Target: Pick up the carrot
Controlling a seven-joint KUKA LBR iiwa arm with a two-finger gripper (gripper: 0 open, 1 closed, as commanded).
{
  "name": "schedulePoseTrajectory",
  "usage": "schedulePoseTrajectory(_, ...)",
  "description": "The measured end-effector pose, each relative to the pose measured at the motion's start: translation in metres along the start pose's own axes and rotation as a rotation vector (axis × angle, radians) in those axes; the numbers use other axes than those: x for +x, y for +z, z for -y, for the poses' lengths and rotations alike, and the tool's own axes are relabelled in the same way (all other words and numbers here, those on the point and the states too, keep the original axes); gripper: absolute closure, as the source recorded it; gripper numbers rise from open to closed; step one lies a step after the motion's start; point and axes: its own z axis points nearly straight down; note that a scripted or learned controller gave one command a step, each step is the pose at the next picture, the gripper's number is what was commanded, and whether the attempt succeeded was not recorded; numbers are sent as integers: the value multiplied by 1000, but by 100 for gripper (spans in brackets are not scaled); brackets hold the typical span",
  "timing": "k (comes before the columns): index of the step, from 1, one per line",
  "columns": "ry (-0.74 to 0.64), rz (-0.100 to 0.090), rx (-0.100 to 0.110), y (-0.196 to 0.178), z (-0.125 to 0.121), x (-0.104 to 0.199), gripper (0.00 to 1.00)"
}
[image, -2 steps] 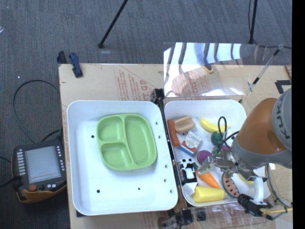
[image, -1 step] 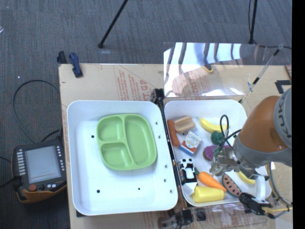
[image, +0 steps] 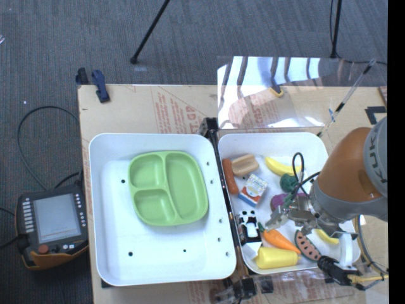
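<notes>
- Yellow block [image: 276, 257] lies at the front edge of the right bin [image: 316, 139], closest to us.
- Just behind the yellow block lies the carrot [image: 280, 239]. It is orange with a bit of green at one end.
- The carrot sits in the front part of the right bin, between a small black and white toy [image: 250, 225] on the left and a watermelon slice [image: 308, 246] on the right.
- The gripper [image: 283, 216] hangs just above and behind the carrot, very near its green end. It looks close to touching, but I cannot tell if it does.
- The gripper's thin metal fingers are spread apart, and nothing sits between them. The carrot is not held.
- The carrot lies flat and slanted. Its green top points to the back left, toward the gripper, and its thin tip points to the front right, toward the watermelon slice.
- The big arm [image: 348, 176] with the orange band comes in from the right and covers that side of the bin.
- Farther back in the right bin are a banana [image: 278, 166], a bread roll [image: 245, 164], a hot dog [image: 230, 176], a little carton [image: 254, 189], a green thing [image: 288, 182] and a purple thing [image: 278, 202].
- The left bin [image: 114, 233] holds a green tray [image: 168, 187] with three parts.
</notes>
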Motion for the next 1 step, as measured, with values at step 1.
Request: schedulePoseTrajectory(1, -67, 13, -20, 34, 1, 18, 0)
